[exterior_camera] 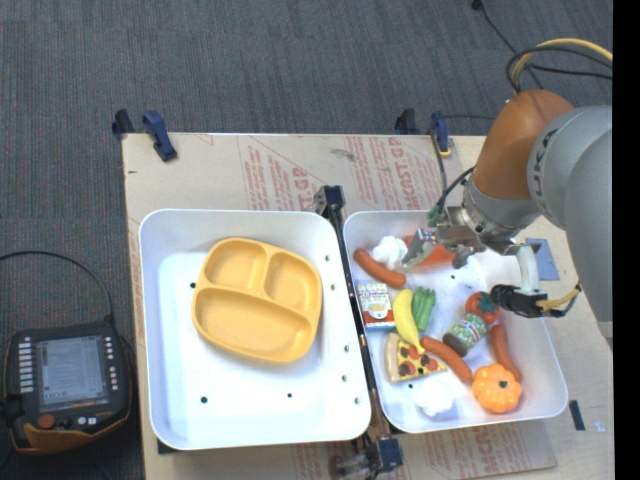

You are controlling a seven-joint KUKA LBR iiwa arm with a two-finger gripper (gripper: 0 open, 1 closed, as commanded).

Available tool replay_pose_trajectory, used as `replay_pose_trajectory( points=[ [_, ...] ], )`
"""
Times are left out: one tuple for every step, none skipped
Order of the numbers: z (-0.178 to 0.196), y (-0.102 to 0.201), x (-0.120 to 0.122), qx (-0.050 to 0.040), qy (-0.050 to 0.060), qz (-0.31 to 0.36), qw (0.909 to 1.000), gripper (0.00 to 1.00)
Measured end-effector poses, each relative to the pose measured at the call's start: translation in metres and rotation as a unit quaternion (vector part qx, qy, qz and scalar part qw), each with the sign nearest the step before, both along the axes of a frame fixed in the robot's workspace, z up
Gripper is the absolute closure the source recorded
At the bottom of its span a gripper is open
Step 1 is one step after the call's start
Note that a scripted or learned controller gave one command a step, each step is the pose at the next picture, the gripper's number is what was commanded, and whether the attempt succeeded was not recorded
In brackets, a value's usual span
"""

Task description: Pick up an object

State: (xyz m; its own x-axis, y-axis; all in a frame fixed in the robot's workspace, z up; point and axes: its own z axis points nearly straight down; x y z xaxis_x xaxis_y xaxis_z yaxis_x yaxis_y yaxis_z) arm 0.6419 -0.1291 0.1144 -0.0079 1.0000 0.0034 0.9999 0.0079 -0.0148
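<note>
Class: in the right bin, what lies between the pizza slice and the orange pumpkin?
In the camera view, a sausage lies between the pizza slice and the pumpkin.

Even overhead light, soft picture, no harsh glare.

You're looking at a scene lit evenly from above: the two white bins (155, 268) come out bright, close to washed out along their rims, while the dark carpet (250, 48) beyond the surface (250, 168) stays dim and grainy. The yellow tray (258, 298) throws only a thin, soft shadow on the bin floor beside it. The arm (545, 168) carries a mild sheen on its orange band. Detail is soft throughout, and small print on the items right of the tray is unreadable.
</note>
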Motion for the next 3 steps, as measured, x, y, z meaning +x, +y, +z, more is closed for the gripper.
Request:
replay_pose_trajectory(
  points=[
    [-0.0217,0.0285,0.0002,-0.0032,0.002,-0.002,1.0000,0.00],
    [-0.0127,0.0324,0.0003,0.0016,0.004,-0.002,1.0000,1.00],
    [-0.0127,0.0326,0.0003,0.0017,0.004,-0.002,1.0000,0.00]
  ],
)
